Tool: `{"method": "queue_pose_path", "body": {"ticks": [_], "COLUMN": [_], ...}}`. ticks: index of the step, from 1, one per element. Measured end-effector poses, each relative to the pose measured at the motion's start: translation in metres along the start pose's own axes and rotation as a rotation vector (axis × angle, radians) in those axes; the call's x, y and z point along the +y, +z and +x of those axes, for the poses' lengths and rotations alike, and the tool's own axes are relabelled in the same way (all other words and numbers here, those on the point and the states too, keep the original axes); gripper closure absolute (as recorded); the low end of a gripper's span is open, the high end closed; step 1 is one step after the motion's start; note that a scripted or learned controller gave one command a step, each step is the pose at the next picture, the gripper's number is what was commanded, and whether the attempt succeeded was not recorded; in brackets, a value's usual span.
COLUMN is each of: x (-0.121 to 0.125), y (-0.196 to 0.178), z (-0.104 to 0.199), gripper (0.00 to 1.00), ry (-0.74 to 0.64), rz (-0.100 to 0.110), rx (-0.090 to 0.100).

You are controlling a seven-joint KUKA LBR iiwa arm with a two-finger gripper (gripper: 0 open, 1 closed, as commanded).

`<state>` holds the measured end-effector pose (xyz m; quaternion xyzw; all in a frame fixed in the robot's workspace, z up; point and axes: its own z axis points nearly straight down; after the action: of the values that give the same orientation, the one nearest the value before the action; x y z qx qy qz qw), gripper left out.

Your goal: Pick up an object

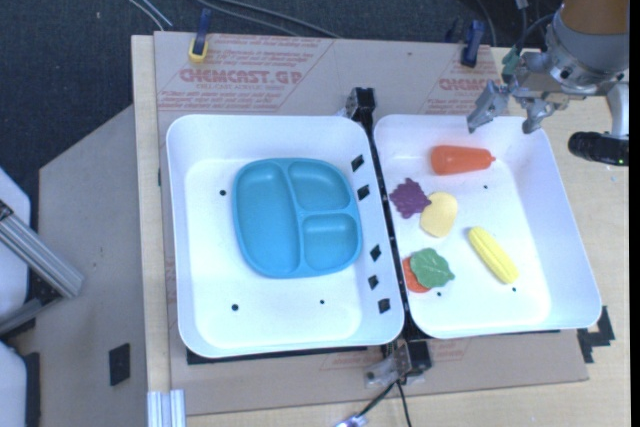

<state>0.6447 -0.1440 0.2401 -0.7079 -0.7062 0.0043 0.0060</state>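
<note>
A wooden tabletop [260, 65], printed with red lettering, is seen from above, and two shallow white bins are borne on it side by side. The left bin [200, 305] is occupied by a blue divided plate [296, 215], which is laid near the bin's middle with its three compartments facing up. The right bin [560, 255] is set against the left one along a black clipped seam, and five small toy foods are scattered in it.

The grey arm [590, 5] with its orange band is brought in from the upper right, and the gripper [508, 111] is held above the far edge of the right bin. Its two fingers are spread apart, with nothing between them, so it is released. It is poised just beyond the orange carrot [462, 159], without touching it.

The carrot is laid crosswise near the far wall of the right bin. Toward the near side, a yellow corn cob [493, 254] is placed at a slant on the right. A pale yellow piece [439, 214] is found at the middle, touching a purple grape bunch [408, 197] on its left. Nearest the camera, a green leafy piece [431, 268] is rested on something red, close to the seam between the bins.
</note>
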Motion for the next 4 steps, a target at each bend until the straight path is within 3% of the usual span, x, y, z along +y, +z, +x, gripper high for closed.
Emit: {"method": "queue_pose_path", "body": {"ticks": [1,2,4], "x": [0.002,0.013,0.007], "y": [-0.008,0.047,0.157], "z": [0.0,-0.002,0.005], "gripper": [0.0,0.0,0.0], "ry": [-0.003,-0.003,-0.001], "rz": [-0.014,-0.01,-0.001], "rx": [-0.002,-0.002,-0.002]}}
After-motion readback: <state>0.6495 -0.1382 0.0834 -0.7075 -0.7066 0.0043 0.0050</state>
